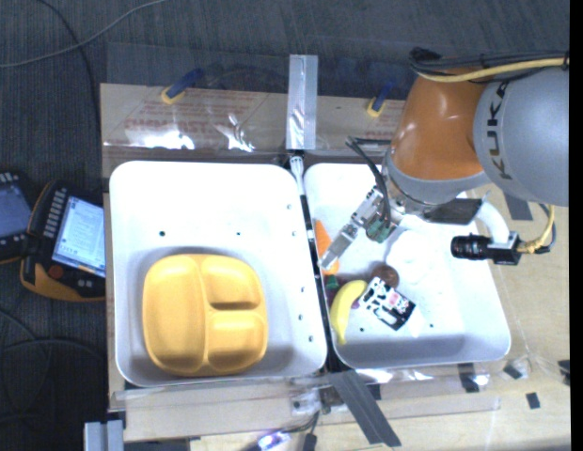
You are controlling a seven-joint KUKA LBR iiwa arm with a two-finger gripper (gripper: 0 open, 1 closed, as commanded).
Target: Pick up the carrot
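The claw (343,241) hangs just beside the carrot (322,242). How far open it is cannot be told. A banana (343,306) lies near the carrot.

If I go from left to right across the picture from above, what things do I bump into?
Tablet → yellow tray in the left bin → carrot at the right bin's left wall → black and white box → orange and grey arm.

Yellow tray (205,312) — left bin (179,195); banana (344,308).
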